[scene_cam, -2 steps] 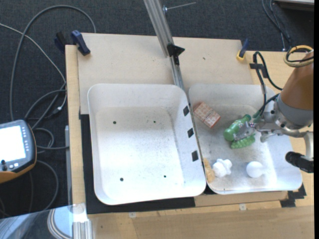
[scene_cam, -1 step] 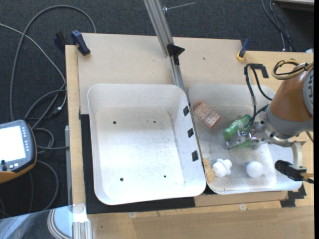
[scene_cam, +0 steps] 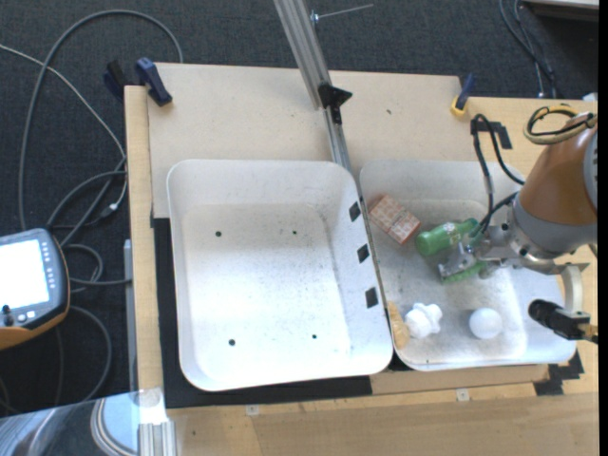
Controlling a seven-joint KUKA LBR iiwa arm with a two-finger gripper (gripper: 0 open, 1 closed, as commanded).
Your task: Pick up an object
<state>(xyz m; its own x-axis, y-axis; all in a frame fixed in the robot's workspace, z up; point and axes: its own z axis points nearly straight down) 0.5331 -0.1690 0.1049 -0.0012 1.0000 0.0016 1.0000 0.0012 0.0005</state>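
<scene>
The right bin (scene_cam: 446,354) holds several objects. A green bottle (scene_cam: 439,238) lies on its side near the bin's middle. A brown patterned box (scene_cam: 392,218) sits just left of it, toward the back. A white ball (scene_cam: 485,323) and a small white knobbly piece (scene_cam: 423,319) rest near the front wall. My gripper (scene_cam: 463,266) is down inside this bin, right up against the bottle's front-right side. Some green shows at the gripper's tip, and whether that is the bottle in its grasp is unclear.
The left bin (scene_cam: 190,283) stands beside the right one, with a shared raised rim between them. A metal pole (scene_cam: 309,50) slants down from the back to the bins' junction. Cables (scene_cam: 489,160) hang from the arm over the right bin's back edge.
</scene>
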